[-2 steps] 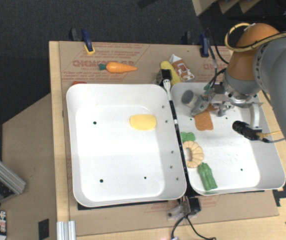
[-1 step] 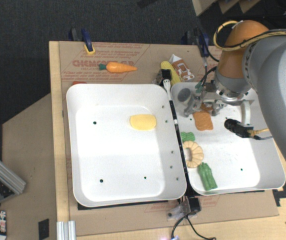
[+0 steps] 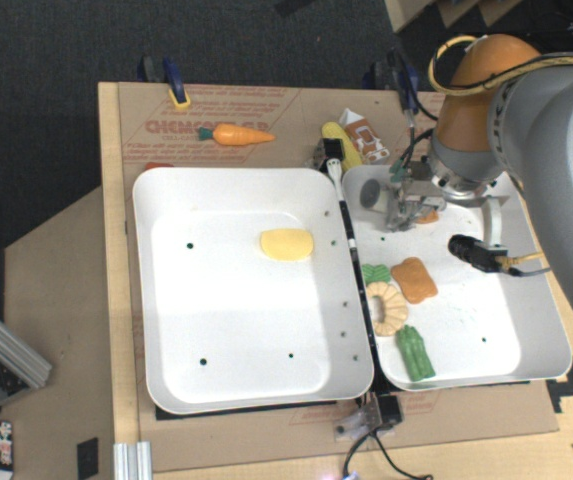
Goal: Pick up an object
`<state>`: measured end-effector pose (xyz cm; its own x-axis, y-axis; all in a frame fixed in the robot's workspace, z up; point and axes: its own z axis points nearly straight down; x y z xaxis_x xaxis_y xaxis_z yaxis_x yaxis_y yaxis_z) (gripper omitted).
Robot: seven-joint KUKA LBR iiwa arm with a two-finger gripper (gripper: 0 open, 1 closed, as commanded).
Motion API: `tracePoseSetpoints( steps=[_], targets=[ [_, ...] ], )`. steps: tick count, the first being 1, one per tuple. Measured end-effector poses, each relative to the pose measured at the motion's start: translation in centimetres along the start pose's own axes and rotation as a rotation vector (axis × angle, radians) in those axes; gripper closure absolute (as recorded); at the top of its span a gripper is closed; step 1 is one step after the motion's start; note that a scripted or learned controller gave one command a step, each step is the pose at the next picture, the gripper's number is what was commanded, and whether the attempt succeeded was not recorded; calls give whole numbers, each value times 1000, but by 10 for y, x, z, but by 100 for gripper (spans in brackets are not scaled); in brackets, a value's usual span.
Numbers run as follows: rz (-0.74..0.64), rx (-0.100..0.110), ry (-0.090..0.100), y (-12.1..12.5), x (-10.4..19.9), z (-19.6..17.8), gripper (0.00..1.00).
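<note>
Arm: the grey arm (image 3: 536, 118) with its orange band reaches in from the right, over the far end of the right bin (image 3: 531, 353).
Pincer: the pincer (image 3: 403, 215) points down at the far left part of the right bin; I cannot tell whether it is spread or pressed together, and nothing shows pinched in it.
Nearest things: a grey round thing (image 3: 369, 194) lies just left of the pincer, near the bin's far left corner; a small orange bit (image 3: 427, 218) lies just right of it.
Rest of right bin: an orange-brown lump (image 3: 415, 280) lies near the middle, nearer the camera than the pincer; a green leafy piece (image 3: 374, 273) is just left of it, by the bin's left wall; a pale ridged ring (image 3: 388, 308) lies below those two; a green pickle (image 3: 415, 354) lies at the near end, close to the ring.
Left bin: the left bin (image 3: 216, 378) holds a yellow oval (image 3: 286, 244), well apart from the pincer.
Bench: on the brown bench (image 3: 121, 268), beyond the bins, lie a carrot (image 3: 238, 135) and, further right, a yellow piece (image 3: 338, 135) beside a brown-and-white packet (image 3: 366, 140).
</note>
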<state>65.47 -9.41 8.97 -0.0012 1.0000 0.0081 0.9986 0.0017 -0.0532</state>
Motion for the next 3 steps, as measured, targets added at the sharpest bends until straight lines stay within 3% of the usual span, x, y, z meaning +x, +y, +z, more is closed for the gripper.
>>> tracePoseSetpoints(
  steps=[1,2,3],
  targets=[
    [4,-73,-14,5,-41,-171,100],
    [-9,-61,-6,3,67,-197,100],
    [-9,-47,-4,3,163,-148,100]
  ],
)
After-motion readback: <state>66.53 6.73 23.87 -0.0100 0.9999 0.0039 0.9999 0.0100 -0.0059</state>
